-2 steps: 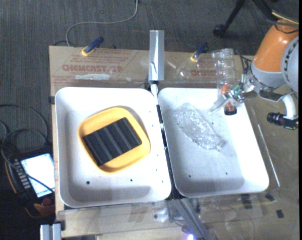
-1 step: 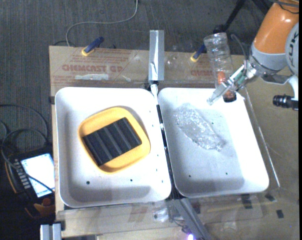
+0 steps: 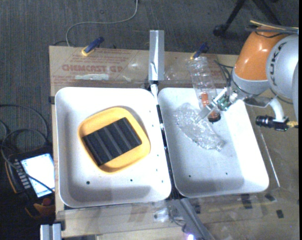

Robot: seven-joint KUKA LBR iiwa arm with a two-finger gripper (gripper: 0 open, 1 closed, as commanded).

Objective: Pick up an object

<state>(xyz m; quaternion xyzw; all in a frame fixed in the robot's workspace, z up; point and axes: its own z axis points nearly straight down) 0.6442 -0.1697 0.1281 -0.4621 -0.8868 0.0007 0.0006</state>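
Far left of the claw, in the other bin (image 3: 65, 149): a yellow tray (image 3: 114, 139), well apart. Just left of and below the claw (image 3: 212, 115), touching or nearly so: a crushed clear bottle (image 3: 197, 127), long axis slanting from upper left to lower right across the right bin (image 3: 241, 176). Cannot tell how far open.

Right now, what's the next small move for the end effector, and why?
Probably a short descent toward the crumpled clear plastic bottle in the right white bin. The end effector sits over that bottle's upper end, and the bottle lies flat on the bin floor. A second clear plastic bottle leans over the back rim, so a small move limits bumping it.
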